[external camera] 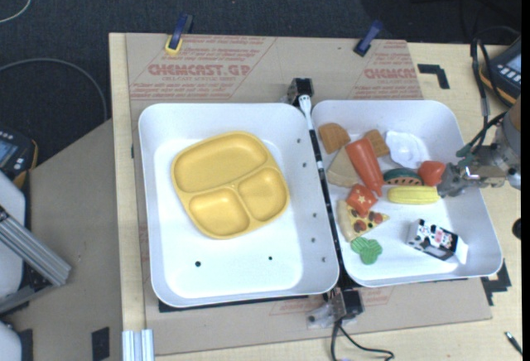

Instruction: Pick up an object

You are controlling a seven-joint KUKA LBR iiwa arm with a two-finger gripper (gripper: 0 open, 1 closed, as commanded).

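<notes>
While the tool (454,179) hung over the right bin's (476,256) right rim, whether it was apart or together could not be told; a red tomato (431,172) and yellow banana (412,195) lay just left of it.

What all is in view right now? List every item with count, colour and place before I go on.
bins: 2, white, side by side on the bench; left bin, right bin
divided plate: 1, yellow, in the left bin
carrot-like piece: 1, orange-red, middle of the right bin
corn-like piece: 1, yellow, right bin, right of centre
tomato-like piece: 1, red, above the corn-like piece
watermelon slice: 1, red and green, left of the tomato-like piece
broccoli-like piece: 1, green, near edge of the right bin
black-and-white toy: 1, right bin's near right part
clamps: 2, one yellow, one blue, on the bench's far edge
claw: 1, grey, at the right bin's right rim
</notes>
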